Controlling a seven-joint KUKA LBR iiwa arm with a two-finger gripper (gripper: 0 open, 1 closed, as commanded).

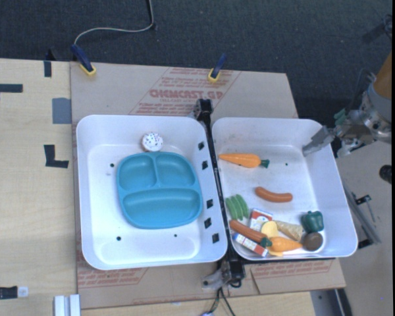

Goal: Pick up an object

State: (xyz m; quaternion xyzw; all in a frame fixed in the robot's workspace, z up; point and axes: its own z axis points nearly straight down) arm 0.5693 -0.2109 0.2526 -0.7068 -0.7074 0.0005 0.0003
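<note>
We are seeing an orange toy carrot [240,160] with a green top lying near the far edge of the right bin [329,176]. The cardboard [178,94] is saying "CHEMCAST GP". The gripper [322,141] is hanging over the bin's right edge.

1. The shallow white left bin [92,176] holds a blue sectioned plastic tray [159,191], with a small round white object [152,141] just behind it.
2. The shallow white right bin [329,176] holds an orange toy carrot [239,160], with a toy sausage [274,194] in front of it.

Yellow clamps [85,66] on cardboard sheet [184,92]; white cable [118,28] behind
</note>
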